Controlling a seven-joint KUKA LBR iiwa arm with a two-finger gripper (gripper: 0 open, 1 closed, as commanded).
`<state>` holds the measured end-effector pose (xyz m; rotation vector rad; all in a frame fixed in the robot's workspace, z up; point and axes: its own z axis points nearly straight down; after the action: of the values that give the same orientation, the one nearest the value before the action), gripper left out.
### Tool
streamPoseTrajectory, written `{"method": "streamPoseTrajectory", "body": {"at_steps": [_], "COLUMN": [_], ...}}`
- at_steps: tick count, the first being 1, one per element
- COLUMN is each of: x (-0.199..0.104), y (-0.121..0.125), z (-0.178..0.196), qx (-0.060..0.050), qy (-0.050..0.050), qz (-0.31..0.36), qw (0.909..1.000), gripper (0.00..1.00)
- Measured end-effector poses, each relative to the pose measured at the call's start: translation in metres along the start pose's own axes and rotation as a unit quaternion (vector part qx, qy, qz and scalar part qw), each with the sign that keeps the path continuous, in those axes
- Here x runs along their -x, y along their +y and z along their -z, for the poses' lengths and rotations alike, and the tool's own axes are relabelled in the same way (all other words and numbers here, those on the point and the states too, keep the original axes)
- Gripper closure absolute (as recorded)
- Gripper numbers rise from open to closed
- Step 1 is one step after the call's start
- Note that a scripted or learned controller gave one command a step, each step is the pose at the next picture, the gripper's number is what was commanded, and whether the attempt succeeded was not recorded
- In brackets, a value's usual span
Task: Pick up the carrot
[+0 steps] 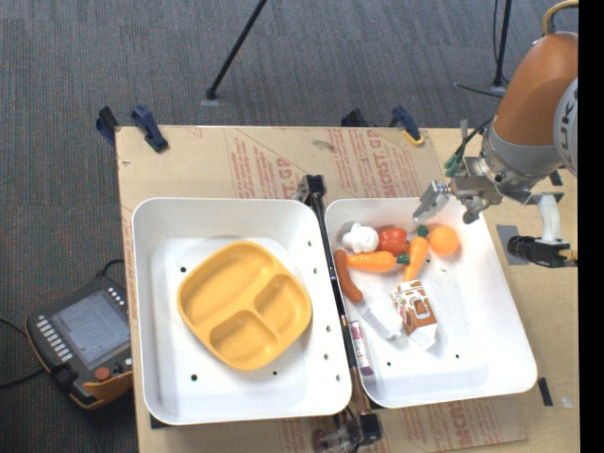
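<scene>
Camera view shows the end effector (450, 199) hanging above the far edge of the right bin (500, 347), its two fingers spread wide and holding nothing, with the orange-banded arm (536, 92) reaching in from the right. Below it in that bin one carrot (372, 261) lies flat beside a white garlic bulb (360, 238) and a red pepper (393, 239), a second carrot (415, 258) lies touching an orange (444, 242), and a sausage (348, 277) and a small carton (415, 311) lie nearer. On the surface (226, 163), the left bin (151, 347) holds a yellow divided plate (244, 304).
</scene>
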<state>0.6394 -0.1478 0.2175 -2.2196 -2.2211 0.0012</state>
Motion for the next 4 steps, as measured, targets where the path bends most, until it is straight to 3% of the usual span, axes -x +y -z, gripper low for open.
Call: {"method": "streamPoseTrajectory", "body": {"at_steps": [1, 2, 3, 4], "x": [-0.018, -0.052, 0.025, 0.025], "y": [0.004, 0.010, -0.013, -0.012], "z": [-0.113, -0.120, -0.129, -0.119], "qx": [0.004, 0.011, 0.000, 0.000], "qy": [-0.003, -0.010, 0.000, 0.001], "qz": [-0.001, -0.002, -0.001, -0.001], "qw": [1.0000, 0.9999, 1.0000, 1.0000], "gripper": [0.00, 0.00, 0.00, 1.00]}}
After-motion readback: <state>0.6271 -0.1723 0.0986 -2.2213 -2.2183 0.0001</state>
